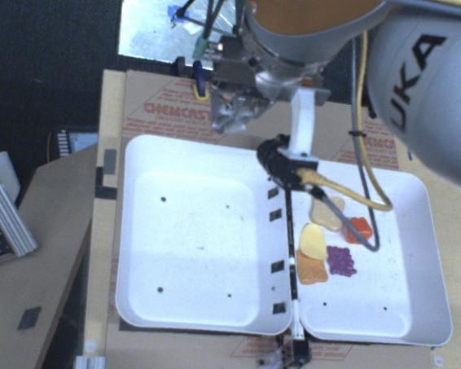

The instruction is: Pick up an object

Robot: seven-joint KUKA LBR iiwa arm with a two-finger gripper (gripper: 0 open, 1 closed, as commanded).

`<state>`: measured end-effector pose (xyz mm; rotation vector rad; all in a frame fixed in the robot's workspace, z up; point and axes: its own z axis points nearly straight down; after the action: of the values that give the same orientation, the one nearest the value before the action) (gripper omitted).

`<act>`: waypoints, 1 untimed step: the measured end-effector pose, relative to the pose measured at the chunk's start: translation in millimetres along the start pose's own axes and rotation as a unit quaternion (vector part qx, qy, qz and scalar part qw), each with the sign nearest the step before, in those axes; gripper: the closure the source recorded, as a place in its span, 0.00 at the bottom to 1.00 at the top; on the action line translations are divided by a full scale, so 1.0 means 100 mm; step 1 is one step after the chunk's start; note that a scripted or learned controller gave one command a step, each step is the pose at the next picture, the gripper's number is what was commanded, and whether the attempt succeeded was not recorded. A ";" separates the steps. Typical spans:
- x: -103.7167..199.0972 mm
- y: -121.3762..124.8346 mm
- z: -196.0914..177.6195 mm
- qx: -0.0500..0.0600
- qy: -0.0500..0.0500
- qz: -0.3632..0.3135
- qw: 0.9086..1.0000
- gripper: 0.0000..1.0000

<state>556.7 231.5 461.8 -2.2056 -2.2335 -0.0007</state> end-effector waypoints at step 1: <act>0.04 -0.20 -0.78 -0.005 0.001 0.003 1.000 1.00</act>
<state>537.2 234.9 540.1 -2.2162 -2.2303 -0.0150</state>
